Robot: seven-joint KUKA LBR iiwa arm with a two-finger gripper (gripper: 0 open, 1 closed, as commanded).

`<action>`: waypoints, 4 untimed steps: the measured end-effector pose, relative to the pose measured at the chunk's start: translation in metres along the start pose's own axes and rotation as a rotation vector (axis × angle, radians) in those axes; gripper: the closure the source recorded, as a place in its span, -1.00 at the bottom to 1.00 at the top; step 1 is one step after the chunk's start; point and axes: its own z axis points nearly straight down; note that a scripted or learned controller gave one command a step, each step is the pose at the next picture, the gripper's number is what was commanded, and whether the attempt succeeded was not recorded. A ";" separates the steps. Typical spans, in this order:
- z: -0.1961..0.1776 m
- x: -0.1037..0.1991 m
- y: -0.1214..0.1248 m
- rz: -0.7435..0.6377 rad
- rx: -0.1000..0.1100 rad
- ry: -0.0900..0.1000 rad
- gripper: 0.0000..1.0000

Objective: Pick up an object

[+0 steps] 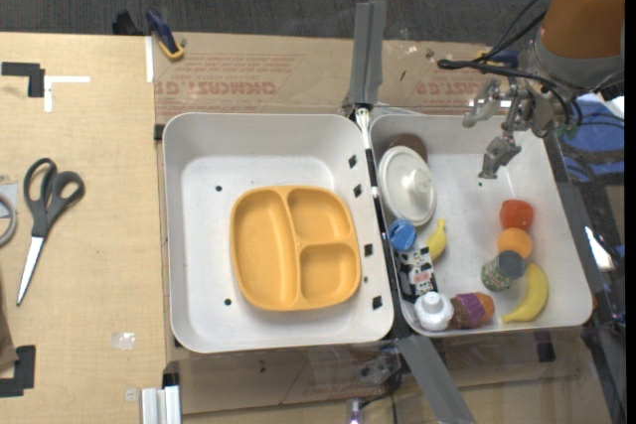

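Nearest us lies the banana [529, 296]; we would lower straight onto the red block [516, 213], since our gripper [497, 157] hangs above, fingers spread, holding nothing

The arm [593, 0] shows as a broad, rounded orange band with a smooth, slightly glossy skin, and a thin yellowish edge runs along its top. Just below the orange band sits a grey collar, matte and paler than the band. Black cables loop out from the collar's left side and curve back toward it, with a touch of blue at one connector. Under the collar hangs the end effector [502, 149], a cluster of bare silvery metal brackets and small blocks with dark joints between them, ending in a slim grey finger [496, 157] with a flat, angled tip.
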 end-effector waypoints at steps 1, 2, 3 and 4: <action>0.101 0.084 -0.038 -0.088 -0.001 0.000 -1.00; 0.107 0.137 -0.029 -0.018 -0.001 0.000 -1.00; 0.108 0.133 0.043 0.078 -0.001 0.002 -1.00; 0.100 0.019 0.044 0.588 0.003 -0.002 -1.00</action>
